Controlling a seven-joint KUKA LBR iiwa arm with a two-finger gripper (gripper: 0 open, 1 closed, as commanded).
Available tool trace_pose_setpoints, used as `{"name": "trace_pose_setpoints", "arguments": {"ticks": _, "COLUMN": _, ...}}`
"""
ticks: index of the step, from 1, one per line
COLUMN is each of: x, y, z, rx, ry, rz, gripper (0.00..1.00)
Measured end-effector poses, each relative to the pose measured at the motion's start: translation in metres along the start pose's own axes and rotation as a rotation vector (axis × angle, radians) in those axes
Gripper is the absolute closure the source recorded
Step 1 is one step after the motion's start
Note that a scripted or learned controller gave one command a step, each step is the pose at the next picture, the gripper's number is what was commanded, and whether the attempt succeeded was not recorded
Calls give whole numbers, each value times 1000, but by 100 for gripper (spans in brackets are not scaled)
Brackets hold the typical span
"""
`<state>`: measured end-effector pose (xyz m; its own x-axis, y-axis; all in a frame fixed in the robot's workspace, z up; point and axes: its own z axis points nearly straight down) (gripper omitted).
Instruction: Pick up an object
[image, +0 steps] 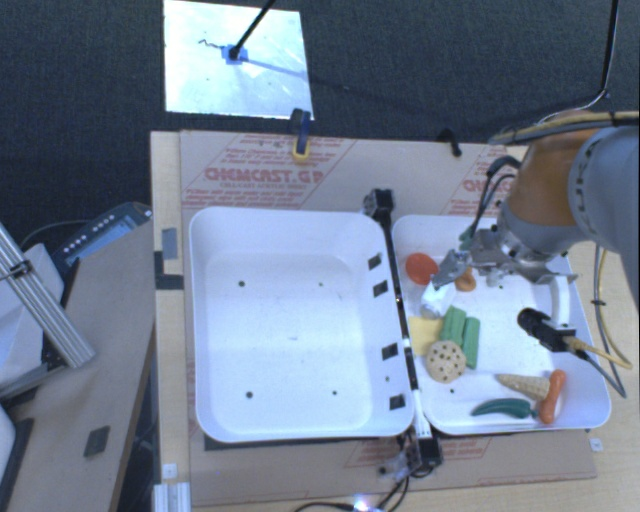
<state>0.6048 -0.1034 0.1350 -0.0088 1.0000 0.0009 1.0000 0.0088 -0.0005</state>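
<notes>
Hovering low in the camera view, the gripper (447, 275) is seen over the right bin (590, 400), close above a pale block (437, 298); its grip cannot be told. Crowding is judged the risk: the red ball (420, 267) and green pieces (461, 335) may be nudged. The block's long axis is unclear.

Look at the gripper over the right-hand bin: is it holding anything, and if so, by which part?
It cannot be told. The gripper is low over the right bin, beside the red piece and a white object, but no grasp is clear.
</notes>
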Motion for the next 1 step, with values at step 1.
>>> {"name": "trace_pose_setpoints", "arguments": {"ticks": 1, "x": 19, "y": 49, "z": 52, "rx": -7, "ry": -1, "rz": 1, "gripper": 0}}
